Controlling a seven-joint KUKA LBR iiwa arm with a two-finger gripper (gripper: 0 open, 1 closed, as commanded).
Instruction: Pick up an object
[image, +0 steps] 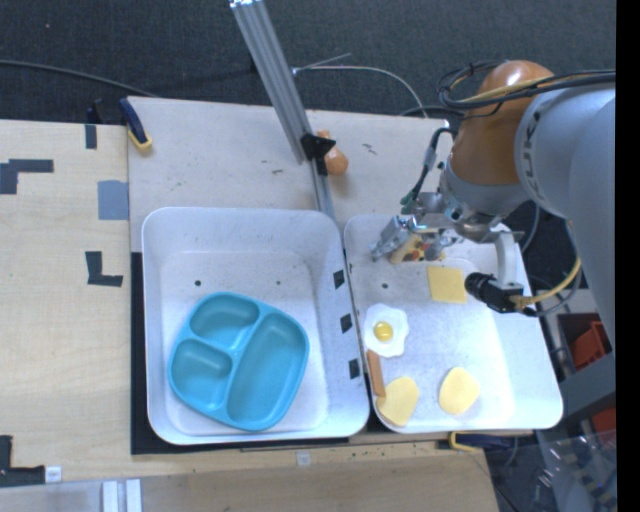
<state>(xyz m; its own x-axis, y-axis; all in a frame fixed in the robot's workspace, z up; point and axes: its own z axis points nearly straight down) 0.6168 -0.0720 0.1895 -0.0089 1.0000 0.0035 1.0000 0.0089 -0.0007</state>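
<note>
the gripper (405, 240) is low in the right bin (520, 395); i cannot tell its state; the egg (385, 331) and cheese (447, 284) lie unpicked; nothing looks lifted yet

- I see a fried egg (386, 331) lying flat at the right bin's left side.
- A yellow cheese square (447, 285) lies flat farther back.
- Two yellow rounded pieces (400, 400) (458, 390) lie near the front edge.
</note>
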